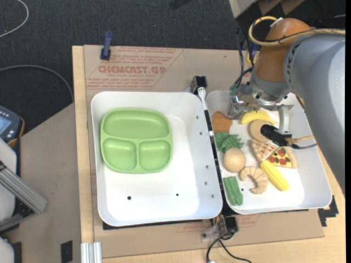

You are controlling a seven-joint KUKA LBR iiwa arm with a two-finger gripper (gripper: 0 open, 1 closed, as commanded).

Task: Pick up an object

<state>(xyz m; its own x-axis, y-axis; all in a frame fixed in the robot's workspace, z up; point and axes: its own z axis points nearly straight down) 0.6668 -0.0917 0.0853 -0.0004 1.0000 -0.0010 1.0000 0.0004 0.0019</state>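
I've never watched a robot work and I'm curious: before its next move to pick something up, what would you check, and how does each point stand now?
1. Objects to pick are in the right bin: ok. A banana, pizza slice, corn cob, croissant and egg lie there.
2. End effector is over that bin: ok, at its far end beside the banana.
3. Something is already held: cannot tell, the arm hides the tip.
4. Target stands apart from its neighbours: not ok, the toys are crowded and touching.
5. Left bin is out of the way: ok, the green divided plate sits well away from the arm.
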